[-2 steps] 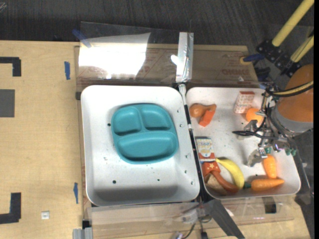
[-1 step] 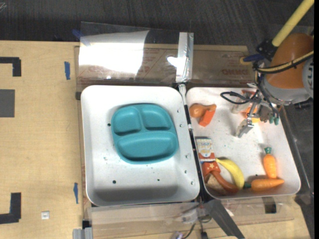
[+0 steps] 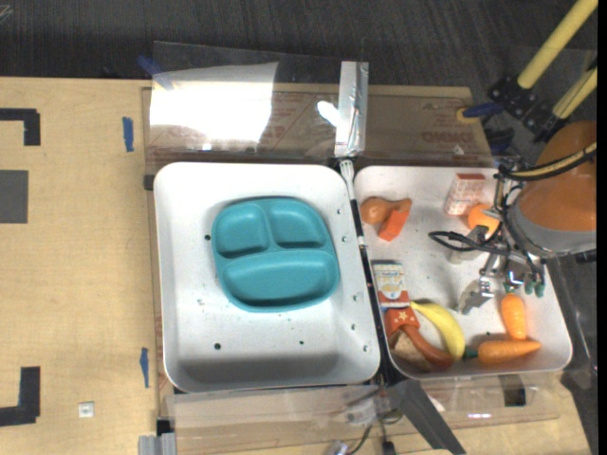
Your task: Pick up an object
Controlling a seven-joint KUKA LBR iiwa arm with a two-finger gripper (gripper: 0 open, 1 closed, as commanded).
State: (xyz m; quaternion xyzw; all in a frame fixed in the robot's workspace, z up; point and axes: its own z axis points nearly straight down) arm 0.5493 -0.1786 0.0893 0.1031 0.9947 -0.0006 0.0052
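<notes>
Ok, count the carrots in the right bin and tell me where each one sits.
3 that look like carrots. One lies at the bin's upper left, one stands by the gripper, and one lies along the near wall. Others may be hidden under the arm.

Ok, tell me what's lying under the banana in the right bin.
The banana lies across a red-and-brown item at the right bin's front edge, beside an orange carrot. The banana covers part of that item, so what it is cannot be told.
</notes>
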